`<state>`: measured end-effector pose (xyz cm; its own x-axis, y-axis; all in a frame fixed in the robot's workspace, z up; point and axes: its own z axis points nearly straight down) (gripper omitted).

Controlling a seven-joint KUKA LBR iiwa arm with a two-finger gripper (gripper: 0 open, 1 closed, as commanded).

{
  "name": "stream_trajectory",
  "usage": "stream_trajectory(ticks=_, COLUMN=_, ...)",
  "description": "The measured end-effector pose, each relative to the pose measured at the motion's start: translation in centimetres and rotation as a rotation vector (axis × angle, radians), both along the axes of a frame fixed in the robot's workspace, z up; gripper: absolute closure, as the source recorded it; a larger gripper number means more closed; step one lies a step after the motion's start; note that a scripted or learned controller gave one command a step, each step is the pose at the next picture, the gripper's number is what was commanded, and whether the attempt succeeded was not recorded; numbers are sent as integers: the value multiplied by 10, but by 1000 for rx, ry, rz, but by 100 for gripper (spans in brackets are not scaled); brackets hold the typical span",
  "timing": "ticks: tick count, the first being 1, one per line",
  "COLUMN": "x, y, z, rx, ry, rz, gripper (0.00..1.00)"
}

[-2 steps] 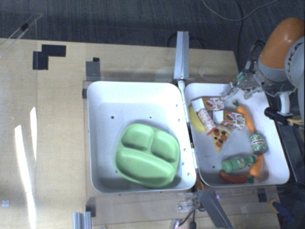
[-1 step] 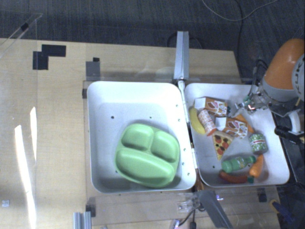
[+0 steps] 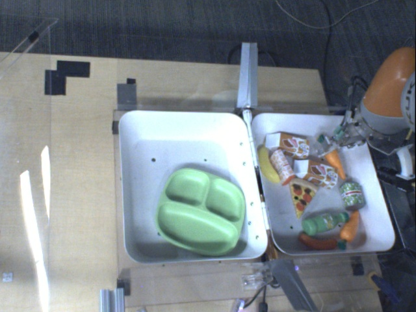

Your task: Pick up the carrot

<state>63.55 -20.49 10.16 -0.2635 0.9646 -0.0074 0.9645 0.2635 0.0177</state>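
An orange carrot (image 3: 334, 162) with a small green top lies tilted in the upper right part of the right bin (image 3: 383, 236), among toy food packets. My gripper (image 3: 344, 136) hangs just above and to the right of the carrot's upper end, close to the bin's back right corner. Whether it touches the carrot is unclear, as its tips are small and blurred. A second orange piece (image 3: 351, 226) lies near the bin's front right corner beside a green bottle (image 3: 324, 223).
The left bin (image 3: 140, 148) holds a green divided plate (image 3: 203, 210). In the right bin lie a yellow banana (image 3: 266, 164), a pizza slice (image 3: 300, 197), several printed packets (image 3: 294, 145), a green-and-white can (image 3: 351, 195) and a red piece (image 3: 318, 243).
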Motion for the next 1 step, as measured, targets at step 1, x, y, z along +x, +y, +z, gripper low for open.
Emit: stream_trajectory(ticks=1, x=11, y=65, z=81, rx=1, ry=9, rz=44, gripper=100)
